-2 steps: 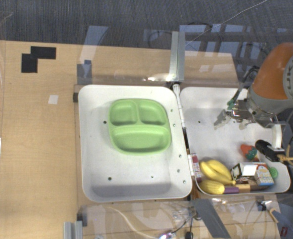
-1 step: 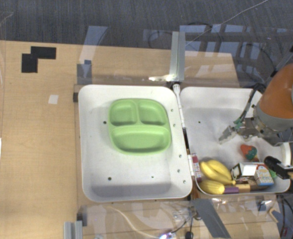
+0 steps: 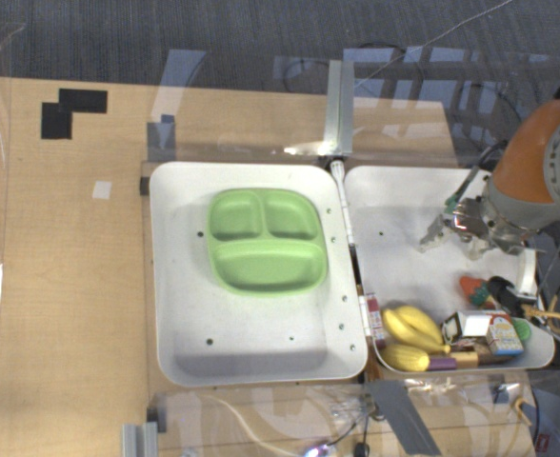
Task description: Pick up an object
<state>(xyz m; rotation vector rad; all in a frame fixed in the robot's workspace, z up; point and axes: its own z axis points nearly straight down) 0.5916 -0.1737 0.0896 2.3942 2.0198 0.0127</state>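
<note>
On my feed the gripper (image 3: 449,228) hangs over the bare floor of the right bin (image 3: 394,208), its two fingers spread apart with nothing between them, and the arm (image 3: 537,165) comes in from three o'clock. The objects to pick sit well clear of it at about five o'clock along the bin's near edge: two yellow bananas (image 3: 411,327), a small carton (image 3: 494,336) just to their right, and a red piece (image 3: 472,285) above it. In the left bin (image 3: 180,350) I see a green divided plate (image 3: 265,239).
</note>
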